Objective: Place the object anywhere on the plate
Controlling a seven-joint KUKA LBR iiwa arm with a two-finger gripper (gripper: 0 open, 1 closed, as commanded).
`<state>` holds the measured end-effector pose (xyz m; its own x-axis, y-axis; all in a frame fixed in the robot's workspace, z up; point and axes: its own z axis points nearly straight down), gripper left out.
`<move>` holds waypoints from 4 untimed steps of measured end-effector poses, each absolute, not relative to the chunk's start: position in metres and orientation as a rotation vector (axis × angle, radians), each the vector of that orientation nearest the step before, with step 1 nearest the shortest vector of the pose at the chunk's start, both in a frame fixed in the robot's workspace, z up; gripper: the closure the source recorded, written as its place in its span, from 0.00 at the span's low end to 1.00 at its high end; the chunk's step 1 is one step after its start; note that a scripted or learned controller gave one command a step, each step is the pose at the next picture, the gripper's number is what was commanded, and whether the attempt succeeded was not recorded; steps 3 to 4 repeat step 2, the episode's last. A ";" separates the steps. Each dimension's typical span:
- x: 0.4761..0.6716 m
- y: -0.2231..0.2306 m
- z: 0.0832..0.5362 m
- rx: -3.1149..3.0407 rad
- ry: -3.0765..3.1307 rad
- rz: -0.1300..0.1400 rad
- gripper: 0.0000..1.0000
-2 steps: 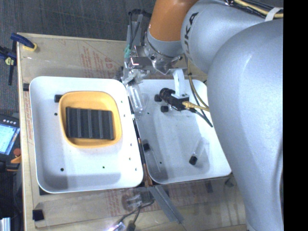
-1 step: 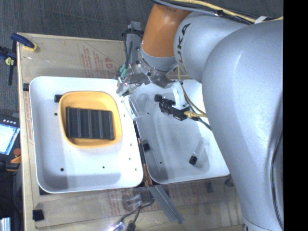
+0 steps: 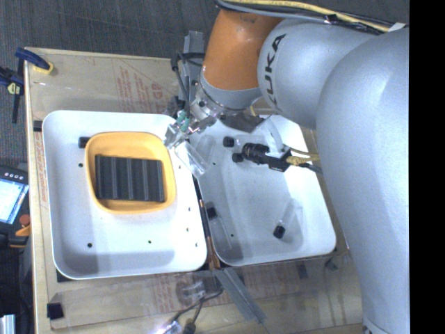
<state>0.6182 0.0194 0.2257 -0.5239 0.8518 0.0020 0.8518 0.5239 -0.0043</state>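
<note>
Here, note that the gripper (image 3: 182,129) hovers at the right rim of the yellow plate (image 3: 128,143) in the left bin (image 3: 104,256). A small greenish object (image 3: 182,122) appears beside the fingertips; you cannot tell whether it is gripped. The plate lies immediately left.

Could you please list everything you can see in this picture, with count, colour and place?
Bins: two, white, side by side on the bench.
Plate: one, yellow rim with a dark ribbed centre, in the left bin.
Small object: one, greenish, at the claw's tip, near the plate's upper right corner; too small to identify.
Black pieces: several, small, in the right bin.
Bench: one, brown board under the bins.
Clamps: blue, at the bench's upper left corner.
Arm: one, grey with an orange band, reaching in from the right.
Claw: one, over the gap between the bins.
</note>
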 end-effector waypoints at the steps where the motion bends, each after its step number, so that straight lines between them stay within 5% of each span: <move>1: 0.618 0.019 0.226 -1.532 -2.738 0.004 0.00; 2: 0.642 0.001 0.191 -1.505 -2.756 0.003 0.00; 4: 0.642 0.001 0.191 -1.505 -2.756 0.003 0.00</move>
